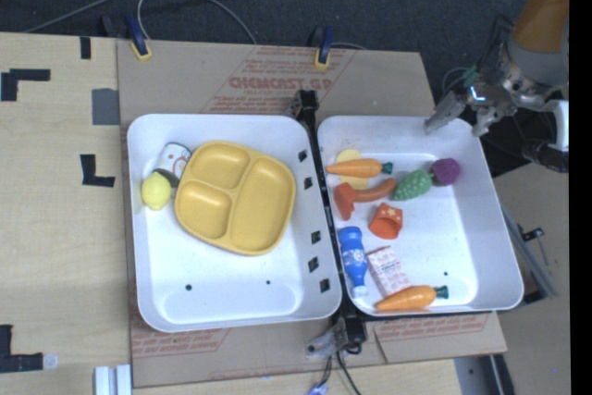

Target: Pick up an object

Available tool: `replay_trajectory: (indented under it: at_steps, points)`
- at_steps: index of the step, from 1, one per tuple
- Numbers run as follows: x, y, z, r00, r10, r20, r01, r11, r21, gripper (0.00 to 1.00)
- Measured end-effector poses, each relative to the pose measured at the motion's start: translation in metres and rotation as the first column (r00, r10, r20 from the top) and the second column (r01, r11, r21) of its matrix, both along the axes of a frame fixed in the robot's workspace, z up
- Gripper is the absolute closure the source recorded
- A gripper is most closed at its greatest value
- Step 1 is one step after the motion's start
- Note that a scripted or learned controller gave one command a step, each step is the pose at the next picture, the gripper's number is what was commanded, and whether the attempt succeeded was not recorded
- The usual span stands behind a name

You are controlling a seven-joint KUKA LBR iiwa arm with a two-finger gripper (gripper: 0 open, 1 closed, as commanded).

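Item one, my hand (455, 114): it hangs over the upper right corner of the right bin (490, 227), two grey fingers spread apart with nothing between them, one tip (437, 119) reaching toward the bin's far rim. Item two, the candidates for picking, all in that right bin and all lying below and to the left of my hand in the camera view. Nearest is a purple toy grape or plum (446, 170), just beside a knobbly green toy vegetable (413, 184); I judge these the shortest reach. Next, a toy carrot (357, 168) with its long axis running left to right, lying against a yellow piece (346, 158); under it a red-orange sausage-like piece (368, 192), also lying roughly left to right, tilted. Then a small orange-red block (387, 220), a blue bottle (351, 259) with its long axis running up and down the view along the bin's left wall, a white packet (387, 270) with red print too small to read, and a second toy carrot (407, 297) along the near rim. Item three, the left bin (153, 264): a yellow divided plate (234, 197), a yellow lemon-like ball (156, 191), a small printed can or tub (174, 159), label illegible. Item four, the desk's cardboard sheet (268, 79): red printed lettering, not clearly legible.
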State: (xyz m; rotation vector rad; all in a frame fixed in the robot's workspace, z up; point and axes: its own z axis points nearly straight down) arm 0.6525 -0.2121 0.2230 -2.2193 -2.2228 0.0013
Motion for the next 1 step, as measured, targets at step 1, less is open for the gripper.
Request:
replay_trajectory:
  at_steps: [1]
  points:
    - [0.0091,0.0273,-0.1364,1.000,0.001,0.004,-0.001,1.000,-0.001,0.00]
